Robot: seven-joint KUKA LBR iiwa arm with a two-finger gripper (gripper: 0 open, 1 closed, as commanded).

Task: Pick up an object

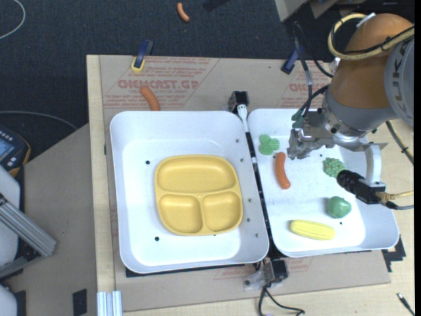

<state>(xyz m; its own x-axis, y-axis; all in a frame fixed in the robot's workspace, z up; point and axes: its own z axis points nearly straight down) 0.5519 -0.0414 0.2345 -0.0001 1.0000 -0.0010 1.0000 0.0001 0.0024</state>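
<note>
The right bin holds several toy foods. An orange sausage lies near its left side, with a small green piece just above it. A green broccoli-like piece and a green pepper lie further right, and a yellow corn cob rests near the front. My gripper hangs low over the bin, just right of the sausage's upper end and the small green piece. Nothing shows between its fingers.
The left bin holds a yellow three-compartment plate. An orange sausage lies on the cardboard behind it, another on the dark floor. Clamps sit between the bins. A black part on the arm overhangs the right bin.
</note>
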